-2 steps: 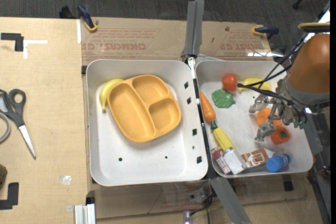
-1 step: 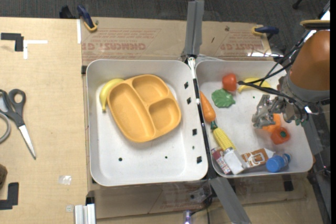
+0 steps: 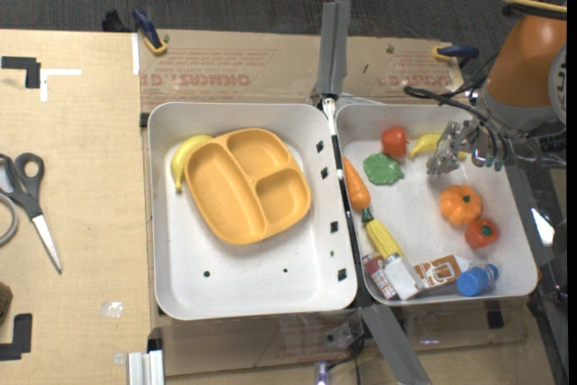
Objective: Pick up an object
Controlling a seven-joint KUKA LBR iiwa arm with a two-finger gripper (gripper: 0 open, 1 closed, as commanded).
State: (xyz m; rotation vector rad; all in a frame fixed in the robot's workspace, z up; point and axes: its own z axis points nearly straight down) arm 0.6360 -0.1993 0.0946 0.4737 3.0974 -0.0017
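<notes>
My gripper (image 3: pixel 444 163) hangs over the far right part of the right bin (image 3: pixel 505 288), its tips just right of a small yellow banana (image 3: pixel 424 143) and above an orange pumpkin (image 3: pixel 461 205). Nothing shows between the tips. Near it lie a red tomato (image 3: pixel 393 141), a green leafy piece (image 3: pixel 384 169), a red-orange pepper (image 3: pixel 482 233), a carrot (image 3: pixel 357 185), a corn cob (image 3: pixel 383 238), a brown carton (image 3: pixel 439 272), a red and white packet (image 3: pixel 389 276) and a blue-capped bottle (image 3: pixel 475 280).
The left bin (image 3: pixel 180 284) holds a yellow divided plate (image 3: pixel 245 183) with a banana (image 3: pixel 185 157) at its far left edge. Scissors (image 3: pixel 32 203) lie on the bench at the left. A grey divider bar (image 3: pixel 334 50) stands between the bins at the back.
</notes>
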